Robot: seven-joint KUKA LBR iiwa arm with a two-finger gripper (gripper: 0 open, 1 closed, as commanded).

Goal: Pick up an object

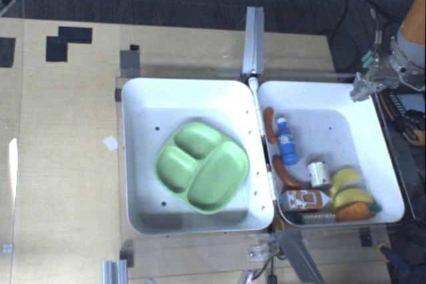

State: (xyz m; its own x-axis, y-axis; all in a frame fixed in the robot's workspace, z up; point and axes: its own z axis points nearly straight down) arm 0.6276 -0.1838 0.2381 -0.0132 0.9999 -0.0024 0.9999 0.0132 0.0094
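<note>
- Bench: a pale wooden bench top [66,163] carries two shallow white bins set side by side, parted by a grey metal rail [253,43].
- Left bin [140,103]: holds a green plastic plate with three compartments [203,166], lying flat near the middle of the floor.
- Right bin [373,123]: holds the candidate objects, all crowded toward its left wall and near edge, while the far right of its floor lies bare.
- Contents along the left wall: a red-brown sausage [269,126], and just beside it a small blue bottle with a white cap [287,142].
- Contents along the near edge: a second curved sausage [288,174], a small white can [319,173], a flat brown carton [305,199], two yellow bananas [349,187] and an orange fruit [353,211], packed closely or touching.
- Arm: the grey arm with its orange band enters at upper right; the two-finger gripper [363,85] hangs over the far right corner of the right bin, well apart from every object.
- Jaws: too small and blurred to judge, so whether they are spread or pressed together cannot be told; nothing is visible between them.
- Step in hand, as judged: the approach, with no object yet chosen or touched.
- Next move, as judged: travel toward the near left of the bin and descend; the blue bottle stands most apart and seems the easiest target.
</note>
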